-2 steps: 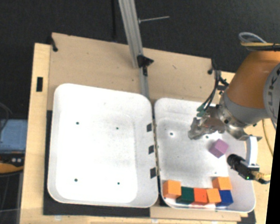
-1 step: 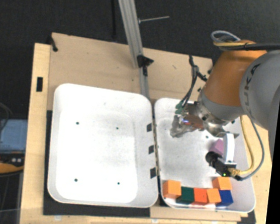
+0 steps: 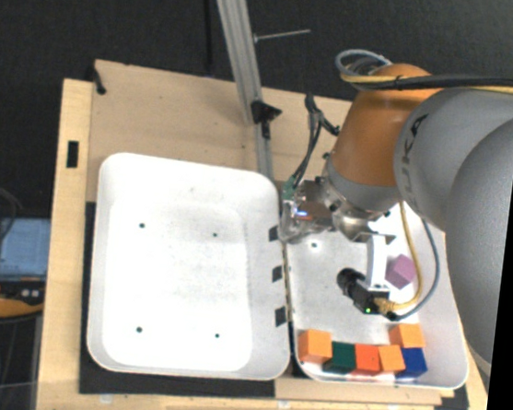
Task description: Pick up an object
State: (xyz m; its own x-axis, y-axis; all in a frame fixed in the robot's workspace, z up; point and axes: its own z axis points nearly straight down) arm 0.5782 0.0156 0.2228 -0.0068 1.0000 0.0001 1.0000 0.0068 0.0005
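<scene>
White plastic, shallow, two of them side by side on the pale wooden bench (image 3: 157,104), so that's the bins. The left white bin (image 3: 184,265) shows a few tiny dark dots on its floor. All the stuff worth picking is in the right white bin (image 3: 321,286).

Along that bin's near edge there's a tight row of small cubes. An orange cube (image 3: 316,344) sits at the left end, then a dark green cube (image 3: 342,358), a red-orange cube (image 3: 368,357), a second orange cube (image 3: 391,357) and a blue cube (image 3: 414,362) toward the near right corner. A third orange cube (image 3: 407,336) sits just behind the blue cube, touching the row. A small purple block (image 3: 402,271) lies on its own further back, near the bin's right edge, well apart from the row.

The big grey arm (image 3: 458,150) with its orange band (image 3: 372,130) comes in from the right and hangs over the far part of the right bin. The gripper (image 3: 304,213) is by that bin's left edge, toward the far left corner, just beside the left bin's rim. Honestly can't tell whether it's open or shut from this angle. Every cube I can see lies on the bin floor, well apart from the gripper.

A grey metal rail (image 3: 243,49) also slants across the bench's far edge, down toward the gap between the bins
</scene>
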